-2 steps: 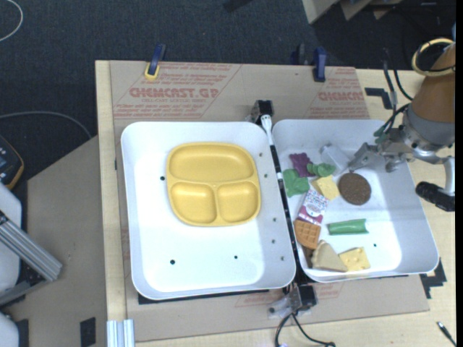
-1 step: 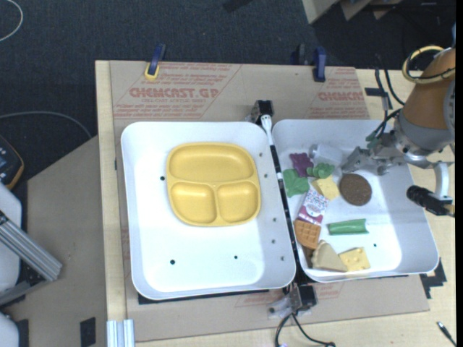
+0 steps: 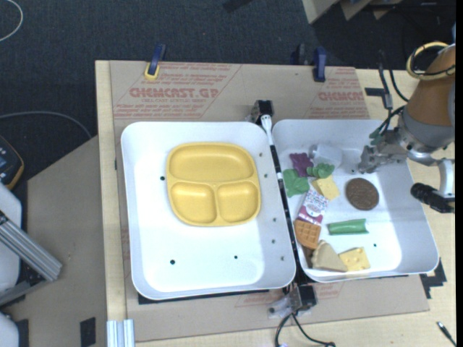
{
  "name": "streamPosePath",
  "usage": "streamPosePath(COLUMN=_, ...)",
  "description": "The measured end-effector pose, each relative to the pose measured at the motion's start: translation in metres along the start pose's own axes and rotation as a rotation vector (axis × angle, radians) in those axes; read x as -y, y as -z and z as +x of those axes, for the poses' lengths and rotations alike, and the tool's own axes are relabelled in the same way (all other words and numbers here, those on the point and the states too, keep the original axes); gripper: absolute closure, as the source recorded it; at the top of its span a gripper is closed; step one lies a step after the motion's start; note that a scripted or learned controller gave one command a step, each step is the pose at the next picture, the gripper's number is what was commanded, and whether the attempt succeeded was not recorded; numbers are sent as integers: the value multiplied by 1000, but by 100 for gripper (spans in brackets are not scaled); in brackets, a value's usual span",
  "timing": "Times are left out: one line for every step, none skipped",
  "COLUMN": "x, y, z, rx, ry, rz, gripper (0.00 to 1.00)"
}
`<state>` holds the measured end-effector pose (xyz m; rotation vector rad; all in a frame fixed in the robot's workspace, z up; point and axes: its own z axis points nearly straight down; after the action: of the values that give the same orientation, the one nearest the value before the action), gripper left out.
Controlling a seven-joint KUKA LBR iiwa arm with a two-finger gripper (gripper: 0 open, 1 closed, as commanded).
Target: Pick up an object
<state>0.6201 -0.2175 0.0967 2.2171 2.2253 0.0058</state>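
Here the gripper hangs over the upper right part of the right bin, just above the brown round cookie, and whether its jaws are apart or together cannot be told. Left of the cookie lie purple and green pieces, a pink packet, a waffle, a green bean and cheese. The left bin carries a yellow divided plate.

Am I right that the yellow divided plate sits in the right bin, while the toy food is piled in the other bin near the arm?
Not quite: the camera view shows the yellow plate in the left bin. The toy food lies in the right bin, near the arm.
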Motion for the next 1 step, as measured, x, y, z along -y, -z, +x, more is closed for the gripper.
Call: streamPosePath(x=7, y=59, z=-4, rx=6, ry=-5, rz=-4, gripper=100)
